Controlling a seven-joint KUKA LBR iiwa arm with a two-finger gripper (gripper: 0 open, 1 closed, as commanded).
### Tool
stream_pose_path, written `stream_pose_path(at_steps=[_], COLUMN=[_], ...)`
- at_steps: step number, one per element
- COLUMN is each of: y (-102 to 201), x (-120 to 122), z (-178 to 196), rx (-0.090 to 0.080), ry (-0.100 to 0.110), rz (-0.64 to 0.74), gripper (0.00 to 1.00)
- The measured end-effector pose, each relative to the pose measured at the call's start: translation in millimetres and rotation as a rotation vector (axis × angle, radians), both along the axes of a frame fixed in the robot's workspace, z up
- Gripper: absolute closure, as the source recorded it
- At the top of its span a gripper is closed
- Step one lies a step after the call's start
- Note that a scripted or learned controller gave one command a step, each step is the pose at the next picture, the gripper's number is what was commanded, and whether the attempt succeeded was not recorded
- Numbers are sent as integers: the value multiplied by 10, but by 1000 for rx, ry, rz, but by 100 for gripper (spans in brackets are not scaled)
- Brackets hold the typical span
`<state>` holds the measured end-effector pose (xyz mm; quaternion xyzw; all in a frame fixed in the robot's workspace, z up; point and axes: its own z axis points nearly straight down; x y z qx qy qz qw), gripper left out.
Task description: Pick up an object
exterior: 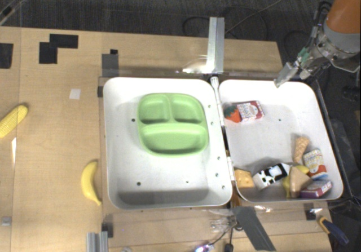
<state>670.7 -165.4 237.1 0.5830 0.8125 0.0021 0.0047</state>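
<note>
A jumble of small toy foods [293, 175] lay in the near corner of the right bin [271, 132], nearest the camera and well below the gripper [289, 73]. To the gripper's left, the left bin [115, 132] held only a green divided tray [172, 122]. Nearer the gripper, just below and to its left, sat a red-and-white carton [249, 111]. The gripper hung at the far rim of the right bin with nothing visibly in it; how far its jaws stood apart could not be told. Judged from this, the pick was not yet begun: choosing, descending and grasping all remained.
</note>
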Motion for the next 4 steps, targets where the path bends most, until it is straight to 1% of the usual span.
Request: stream_pose_path(at_steps=[1,2,3,4], y=[621,494,515,1053], x=[-134,-481,-454,-490], z=[-1407,-1479,-1354,49], rx=[4,3,5,3], ry=[1,-1,-9,1], rz=[-163,-80,-78,-83], gripper=[0,0,100,100])
